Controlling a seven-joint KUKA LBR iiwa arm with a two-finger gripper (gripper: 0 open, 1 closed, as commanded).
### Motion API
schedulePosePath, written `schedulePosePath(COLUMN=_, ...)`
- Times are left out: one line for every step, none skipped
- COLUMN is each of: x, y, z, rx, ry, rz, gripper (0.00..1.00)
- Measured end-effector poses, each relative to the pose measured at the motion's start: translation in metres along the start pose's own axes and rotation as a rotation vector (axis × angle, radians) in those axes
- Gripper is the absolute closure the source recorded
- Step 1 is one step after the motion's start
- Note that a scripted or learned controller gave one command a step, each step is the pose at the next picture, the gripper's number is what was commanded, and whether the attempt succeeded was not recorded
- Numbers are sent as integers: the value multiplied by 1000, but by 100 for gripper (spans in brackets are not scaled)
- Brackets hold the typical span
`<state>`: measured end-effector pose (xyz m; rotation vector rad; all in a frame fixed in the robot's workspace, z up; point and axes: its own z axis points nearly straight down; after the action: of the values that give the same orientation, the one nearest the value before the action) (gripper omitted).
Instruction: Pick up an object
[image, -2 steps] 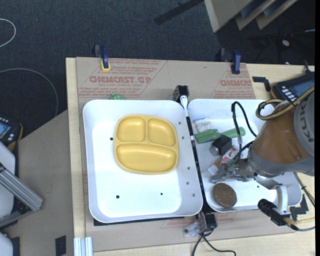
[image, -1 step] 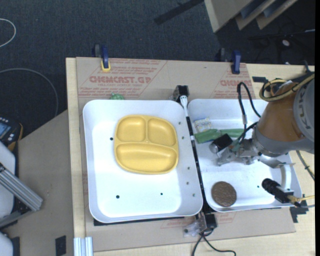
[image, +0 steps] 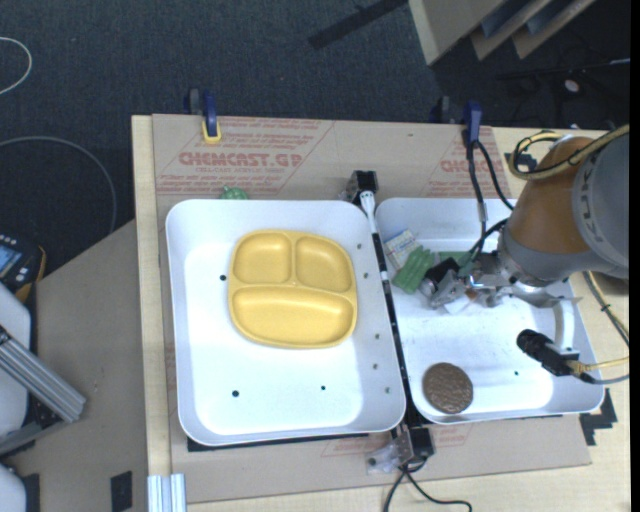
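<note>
You are looking down on two white bins sitting side by side on the bench. The left bin (image: 200, 300) is carrying a yellow divided plate (image: 293, 288), lying flat with its long side running left to right and its two small compartments toward the far edge. The arm (image: 570, 215) is reaching in from the right and is hanging low over the right bin (image: 500, 395). Its gripper (image: 445, 283) is sitting at the far-left part of that bin, just beside a green object (image: 411, 268). That green piece is lying with its long axis slanting from near-left up to far-right; whether the gripper is touching it, you cannot tell. You cannot tell the state of the fingers either, as the metal parts are blurring together. A round brown disc (image: 447, 387) is lying flat near the bin's front edge, well apart from the gripper.
</note>
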<state>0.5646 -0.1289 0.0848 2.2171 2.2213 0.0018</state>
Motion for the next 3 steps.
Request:
schedulePosePath(x=75, y=-57, z=-105, rx=0, ry=4, rz=-4, gripper=0)
schedulePosePath(x=71, y=-55, z=-111, rx=0, ry=1, rz=1, gripper=100)
schedulePosePath(x=165, y=-87, z=-100, rx=9, ry=4, rz=-4, gripper=100)
